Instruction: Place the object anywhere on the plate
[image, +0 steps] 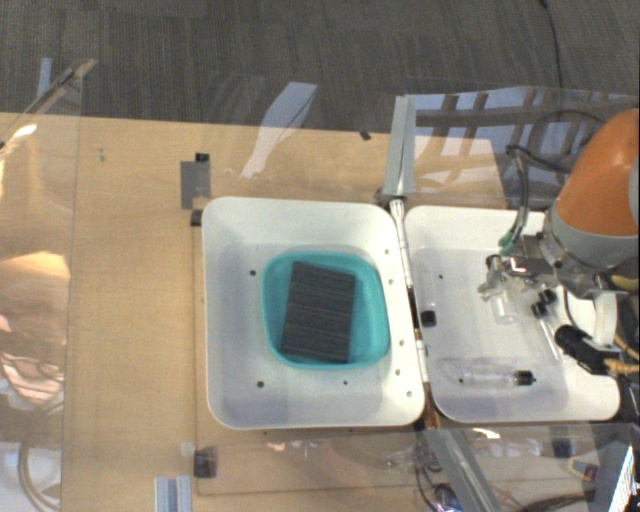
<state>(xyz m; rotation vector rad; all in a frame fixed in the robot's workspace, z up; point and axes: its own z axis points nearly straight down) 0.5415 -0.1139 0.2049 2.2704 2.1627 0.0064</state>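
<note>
The dark ridged block (319, 315) already lies on the teal plate (275, 290) mid left bin (225, 390), while the gripper (503, 290), grip state unreadable, hangs over the right bin (600, 400), so a blind re-grasp could drag it off.

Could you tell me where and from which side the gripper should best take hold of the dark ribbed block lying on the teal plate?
The dark ribbed block lies flat on the teal plate in the left bin, so a straight-down approach looks best. It is longer than wide, so probably close the fingers across its narrow width at mid-length, where the long side edges are parallel. The plate's raised rim makes a sideways approach awkward.
</note>
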